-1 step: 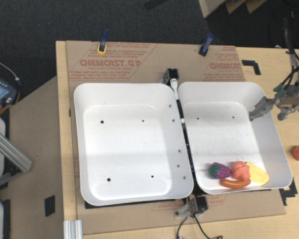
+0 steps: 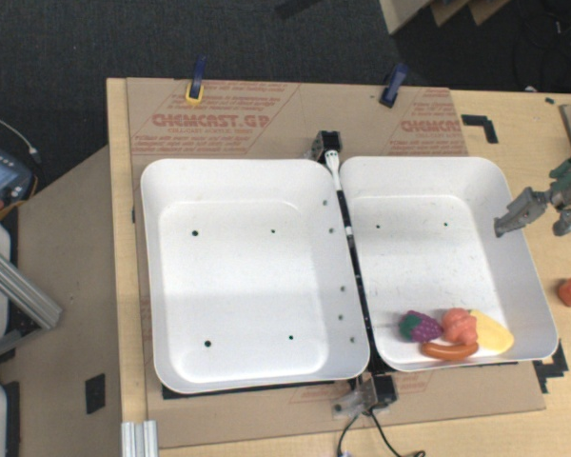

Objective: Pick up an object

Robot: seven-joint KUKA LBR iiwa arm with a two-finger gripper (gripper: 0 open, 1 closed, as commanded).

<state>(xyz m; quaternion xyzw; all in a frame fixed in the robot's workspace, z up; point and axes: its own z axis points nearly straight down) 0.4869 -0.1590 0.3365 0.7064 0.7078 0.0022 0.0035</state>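
two shallow white bins sit side by side on the bench, the left bin (image 2: 243, 274) and the right bin (image 2: 438, 255) meeting along a dark seam down the middle. the objects are gathered in the right bin's near right corner: a purple grape bunch (image 2: 420, 327) lies toward the seam, a red-orange lumpy toy (image 2: 462, 326) is just beside it, a yellow piece (image 2: 496, 335) touches that toy on its far-from-seam side, and an orange sausage-shaped piece (image 2: 449, 351) lies along the near rim under them (they are packed close, some touching). the gripper (image 2: 538, 208) hangs at the right bin's right rim, well apart from the pile, its grey fingers spread and nothing between them. a small orange thing (image 2: 569, 292) rests on the bench outside the right bin, near its right edge.
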